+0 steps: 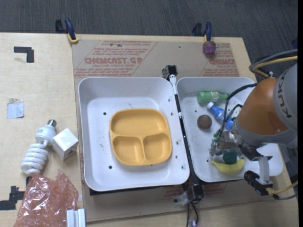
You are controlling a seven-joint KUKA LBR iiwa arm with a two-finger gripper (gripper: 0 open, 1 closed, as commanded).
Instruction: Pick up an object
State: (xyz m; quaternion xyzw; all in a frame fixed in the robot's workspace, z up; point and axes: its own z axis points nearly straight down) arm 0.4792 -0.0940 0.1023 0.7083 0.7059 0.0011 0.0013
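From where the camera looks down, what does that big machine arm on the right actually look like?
The bulky arm has a rounded grey shell with a broad orange band and dark lettering on the grey part. Black and yellow cables loop around it. Its small gripper is a cluster of metal and dark parts.

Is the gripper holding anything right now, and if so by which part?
Cannot be told. The gripper is low in the right bin, over a dark green object beside the banana, but no grip is visible.
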